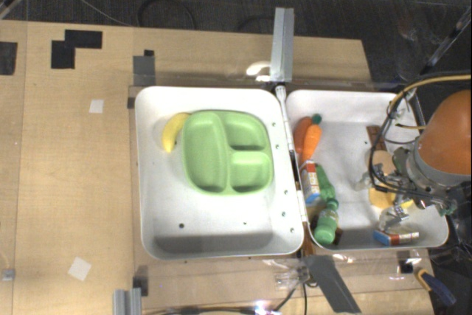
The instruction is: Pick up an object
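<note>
Over the right bin (346, 107), at its right-hand edge, the arm (448, 136) is hanging with its orange band uppermost and its gripper (394, 216) reaching down toward the bin's lower right corner. Cables and wrist hardware are crowding the view there, so whether the jaws are open or shut cannot be told, and nothing can be seen held between them.

Candidate objects are lying in two groups. Just beside the gripper, a yellow piece (381, 197) is resting on the bin floor and a small red, white and blue item (396, 237) is lying against the front wall. Well apart from these, along the divider side, a carrot (307, 139), a slim bottle (310, 181) and a green bottle (325, 223) are lined up almost end to end. In the left bin (221, 232), a green sectioned tray (225, 151) is sitting with a banana (172, 132) touching its left edge.

Risks, as judged from this arrangement:
- A grasp in the corner is likely to be obstructed by the bin wall, leaving one finger no room to descend.
- The small item is lying flat and low, so closing fingers may be skidding over it.
- The yellow piece looks thin and could be slipping free on lifting.
- Loose cables near the wrist may be snagging.
</note>
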`<state>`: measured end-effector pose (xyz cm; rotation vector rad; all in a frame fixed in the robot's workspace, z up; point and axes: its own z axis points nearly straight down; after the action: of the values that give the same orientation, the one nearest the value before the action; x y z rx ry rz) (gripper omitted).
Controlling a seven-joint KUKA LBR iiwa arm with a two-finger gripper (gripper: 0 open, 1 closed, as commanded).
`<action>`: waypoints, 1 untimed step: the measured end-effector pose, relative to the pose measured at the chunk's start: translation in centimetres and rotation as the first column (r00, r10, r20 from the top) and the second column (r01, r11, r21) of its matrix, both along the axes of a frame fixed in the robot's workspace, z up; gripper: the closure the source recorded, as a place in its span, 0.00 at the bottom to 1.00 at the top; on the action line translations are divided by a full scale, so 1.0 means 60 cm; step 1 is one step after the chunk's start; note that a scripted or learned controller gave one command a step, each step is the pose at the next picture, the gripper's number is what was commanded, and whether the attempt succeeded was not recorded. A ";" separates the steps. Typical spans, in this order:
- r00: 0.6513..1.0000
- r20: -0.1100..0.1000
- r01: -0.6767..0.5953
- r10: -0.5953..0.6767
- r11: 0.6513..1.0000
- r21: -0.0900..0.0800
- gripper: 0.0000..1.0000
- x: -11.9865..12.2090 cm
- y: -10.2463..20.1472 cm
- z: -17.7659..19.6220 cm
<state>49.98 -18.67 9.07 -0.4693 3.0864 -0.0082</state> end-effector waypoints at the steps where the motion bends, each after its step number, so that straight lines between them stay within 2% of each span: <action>1: 1.000 0.000 -0.018 0.018 1.000 -0.004 0.00 0.006 0.024 0.001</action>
<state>50.37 -17.20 9.11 -0.4973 3.0824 -0.0148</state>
